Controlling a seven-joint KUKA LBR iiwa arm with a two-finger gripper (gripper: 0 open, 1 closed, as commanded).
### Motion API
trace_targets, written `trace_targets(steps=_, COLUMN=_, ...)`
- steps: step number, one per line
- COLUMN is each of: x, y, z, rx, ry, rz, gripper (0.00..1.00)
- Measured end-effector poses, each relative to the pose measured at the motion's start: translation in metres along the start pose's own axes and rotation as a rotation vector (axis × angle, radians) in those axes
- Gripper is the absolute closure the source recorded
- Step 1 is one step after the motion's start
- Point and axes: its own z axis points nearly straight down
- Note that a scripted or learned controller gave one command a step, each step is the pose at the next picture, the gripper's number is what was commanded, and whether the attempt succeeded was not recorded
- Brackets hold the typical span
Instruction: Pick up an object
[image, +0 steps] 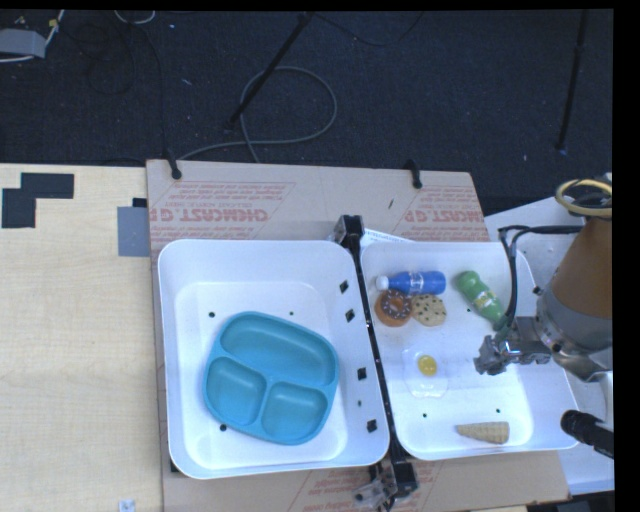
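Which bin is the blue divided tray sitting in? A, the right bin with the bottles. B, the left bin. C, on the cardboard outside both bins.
B: the blue divided tray lies flat in the left bin, while the blue bottle and green bottle are in the right bin.

Glossy blue plastic tray (271, 377), smooth white bins (190, 300) — matt printed cardboard (300, 205), pale wood bench (70, 350)

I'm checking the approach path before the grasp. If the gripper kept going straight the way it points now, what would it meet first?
The gripper points toward the view's left, low in the right bin. The small yellow piece lies nearest in that line, so it probably comes first, though height above the floor is unclear.
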Motion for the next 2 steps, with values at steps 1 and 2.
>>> trace_targets(steps=1, x=-0.001, y=0.001, z=-0.026, rx=0.001, ry=0.0, rz=0.0, gripper=1.0)
trace_targets(steps=2, x=0.061, y=0.007, z=-0.025, rx=0.005, ry=0.002, rz=-0.003, gripper=1.0)
